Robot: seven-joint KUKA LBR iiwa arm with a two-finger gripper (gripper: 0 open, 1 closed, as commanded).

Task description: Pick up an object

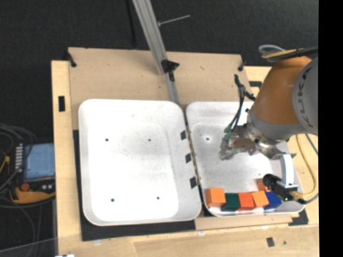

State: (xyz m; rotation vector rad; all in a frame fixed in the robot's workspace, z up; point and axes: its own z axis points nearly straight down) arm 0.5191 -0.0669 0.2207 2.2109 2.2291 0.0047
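Several blocks lie in a row along the front wall of the right bin (214,119): an orange block (216,196), a green block (232,201), another orange block (246,199), a further orange one (260,197) and a blue block (272,199). My gripper (229,149) hangs over the middle of the right bin, well behind the row of blocks. Its fingers point down and left, and I see nothing between them. The wrist above it hides part of the bin's right side.
The left bin (134,159) sits beside the right one, with black clips (188,157) along the shared edge. A slanted metal pole (155,36) rises behind the bins. Cables and a blue device (37,162) lie off the bench at the left.
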